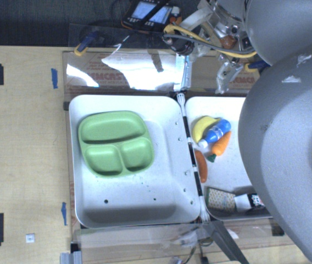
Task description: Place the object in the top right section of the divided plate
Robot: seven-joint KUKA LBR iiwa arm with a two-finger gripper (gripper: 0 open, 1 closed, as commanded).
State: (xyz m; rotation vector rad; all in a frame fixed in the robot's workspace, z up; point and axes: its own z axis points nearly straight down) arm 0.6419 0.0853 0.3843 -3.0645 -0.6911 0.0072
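Observation:
A green divided plate [115, 142] lies in the left white bin [161, 202], with one long section at the back and two smaller ones at the front. In the right bin [227, 172] a yellow banana [201, 126], a blue bottle [216, 131] and an orange carrot [222, 143] lie bunched together. My gripper [226, 77] hangs above the back rim of the right bin, behind that bunch and apart from it. I see nothing in it.
A second orange-red piece [201, 166] lies along the divider between the bins. A green-and-white tube with a dark cap [233, 201] lies at the right bin's front. The arm's grey body [288, 147] covers the right bin's right side. Cables and a device [148, 12] sit behind the bins.

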